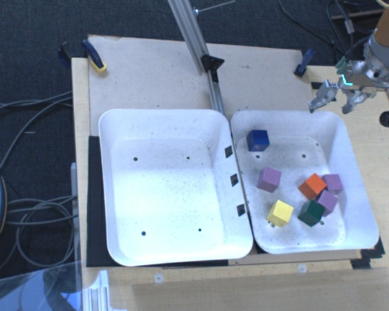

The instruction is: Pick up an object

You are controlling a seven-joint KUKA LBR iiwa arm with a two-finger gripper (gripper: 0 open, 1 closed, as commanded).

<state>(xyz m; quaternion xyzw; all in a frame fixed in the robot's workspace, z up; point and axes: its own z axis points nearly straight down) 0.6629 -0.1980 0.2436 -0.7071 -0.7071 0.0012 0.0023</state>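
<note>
- Hovering above the far right corner of the right bin [350,141], the gripper [335,100] has its two fingers spread apart with nothing between them.
- Nearest to it in that bin is a blue cube [258,140], by the far left side.
- A purple cube [269,179] sits mid-bin, with a yellow cube [281,212] nearer the front.
- Clustered to the right are an orange cube [312,186], a dark green cube [310,213] and two more purple cubes [329,192], close together.
- A left bin [117,135] lies alongside.
</note>
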